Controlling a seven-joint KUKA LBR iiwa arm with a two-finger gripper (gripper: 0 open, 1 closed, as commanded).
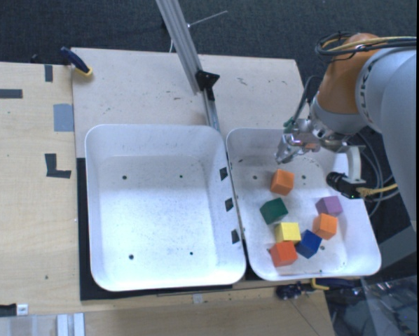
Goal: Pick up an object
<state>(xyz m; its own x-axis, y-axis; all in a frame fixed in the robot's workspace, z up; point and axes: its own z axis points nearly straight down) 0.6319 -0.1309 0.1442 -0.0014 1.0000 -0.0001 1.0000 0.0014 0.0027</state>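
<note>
Blocks sit loose in the right bin, seven that you can count: an orange block highest up, a green block just below it, a yellow block beneath that, a red-orange block touching the yellow one's lower edge, a blue block pressed against the yellow one's right side, a smaller orange block just above the blue, and a purple block touching that one from above. You see the gripper hanging over the bin's upper part, just above the top orange block, with a gap between its tip and the block. Nothing shows between its tips. Whether it is wide or narrow, you cannot tell: the tip is small, blurred and mixed with metal parts and cable at the wrist. Much of the arm is cut off at the right edge, so you get only its orange band and grey shell. A black cable connector overlaps the bin's right rim and hides part of it. The left bin lies beside it on the worktop, their rims touching. A slanted metal rail crosses the worktop and ends at the bins' shared edge.
</note>
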